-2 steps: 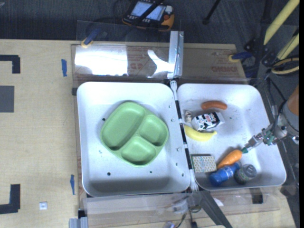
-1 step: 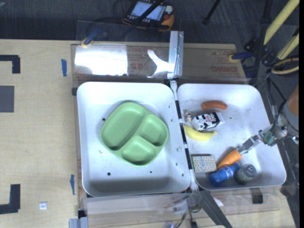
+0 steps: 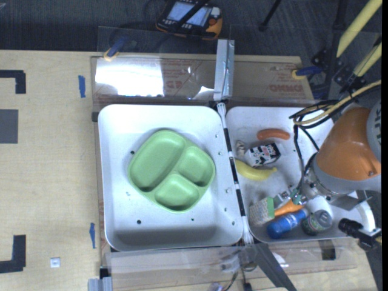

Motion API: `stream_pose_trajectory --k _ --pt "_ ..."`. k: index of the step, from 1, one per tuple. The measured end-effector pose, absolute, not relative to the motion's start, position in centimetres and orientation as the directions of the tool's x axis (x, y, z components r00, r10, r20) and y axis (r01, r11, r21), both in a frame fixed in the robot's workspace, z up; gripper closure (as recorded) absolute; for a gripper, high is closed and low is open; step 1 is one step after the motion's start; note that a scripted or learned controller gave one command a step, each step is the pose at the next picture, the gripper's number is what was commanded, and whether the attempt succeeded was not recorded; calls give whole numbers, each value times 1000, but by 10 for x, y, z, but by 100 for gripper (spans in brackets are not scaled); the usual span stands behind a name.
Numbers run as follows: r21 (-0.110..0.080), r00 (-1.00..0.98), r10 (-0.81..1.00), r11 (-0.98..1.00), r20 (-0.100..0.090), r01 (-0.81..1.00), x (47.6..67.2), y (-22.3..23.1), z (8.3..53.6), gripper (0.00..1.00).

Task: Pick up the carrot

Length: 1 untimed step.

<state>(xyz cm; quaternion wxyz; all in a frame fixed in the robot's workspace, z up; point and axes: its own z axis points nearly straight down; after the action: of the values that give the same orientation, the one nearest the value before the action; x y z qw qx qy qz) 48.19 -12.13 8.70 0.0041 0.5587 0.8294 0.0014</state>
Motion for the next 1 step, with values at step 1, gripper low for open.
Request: stream_pose_trajectory --k 1 --pt "1 -403 915 403 -1 915 494 -145 225 0"
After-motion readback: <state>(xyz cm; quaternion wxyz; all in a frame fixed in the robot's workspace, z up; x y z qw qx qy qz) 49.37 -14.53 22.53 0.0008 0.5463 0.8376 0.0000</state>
